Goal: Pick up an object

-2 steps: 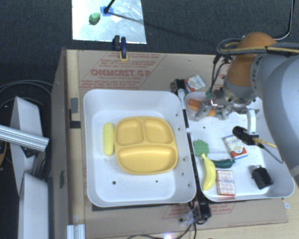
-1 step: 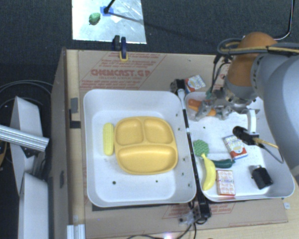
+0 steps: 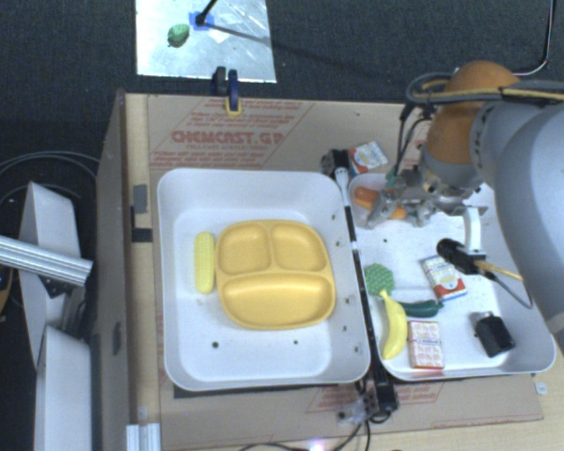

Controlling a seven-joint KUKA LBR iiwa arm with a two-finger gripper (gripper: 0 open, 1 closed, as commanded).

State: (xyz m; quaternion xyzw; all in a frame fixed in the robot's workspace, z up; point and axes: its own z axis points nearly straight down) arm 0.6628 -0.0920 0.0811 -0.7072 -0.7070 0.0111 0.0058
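Reaching into the far corner of the right white bin (image 3: 526,350), the two-finger gripper (image 3: 406,205) hangs over a small orange object (image 3: 368,198). Nothing looks lifted, so the pick remains undone. Whether it grips the object, I cannot tell; the wrist hides that spot.

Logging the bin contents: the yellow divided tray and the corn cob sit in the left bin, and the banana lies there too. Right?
Not quite. The camera view shows the banana in the right bin. The yellow divided tray and corn cob do sit in the left bin.
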